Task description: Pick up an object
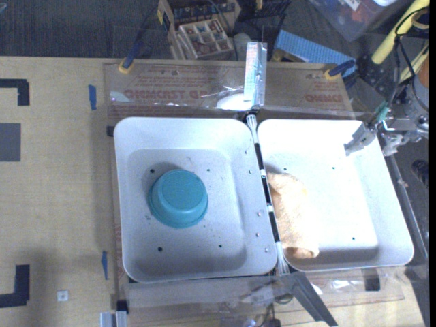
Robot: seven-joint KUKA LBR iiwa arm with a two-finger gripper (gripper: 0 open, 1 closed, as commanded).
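A round blue bowl lies upside down in the middle of the left bin. A tan, crumpled cloth-like object lies along the left wall of the right bin, reaching down to its front corner. My gripper hangs over the far right edge of the right bin, well apart from the tan object and the bowl. Nothing shows in its grasp.
The divider between the two bins runs down the middle. A clear plastic sheet and an upright strip stand behind the bins. Cables and arm hardware crowd the right side.
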